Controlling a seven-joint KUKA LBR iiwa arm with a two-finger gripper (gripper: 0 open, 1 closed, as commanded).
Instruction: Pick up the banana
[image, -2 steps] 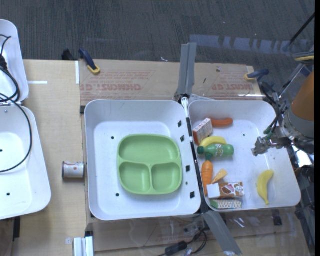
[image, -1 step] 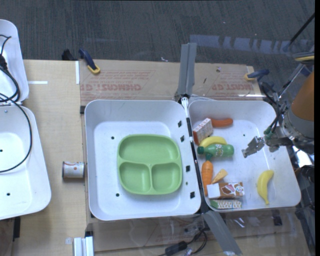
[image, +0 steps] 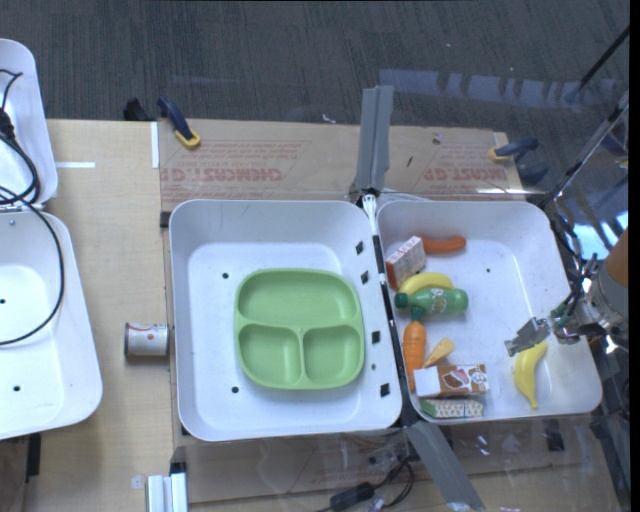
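Note:
The yellow banana (image: 527, 375) lies in the right bin (image: 497, 213), near its front right corner, and runs roughly front to back. My gripper (image: 528, 337) comes in from the right and sits just above the banana's far end, touching or nearly touching it. The arm's wrist stands over the bin's right rim. The banana rests on the bin floor.
The right bin's left half holds a small carton (image: 404, 262), an orange sausage-shaped item (image: 444, 243), a green bottle (image: 440, 301) with a yellow item (image: 425, 283) behind it, a carrot (image: 414, 343) and a printed box (image: 455, 383). A green divided plate (image: 300, 328) lies in the left bin (image: 190, 300).

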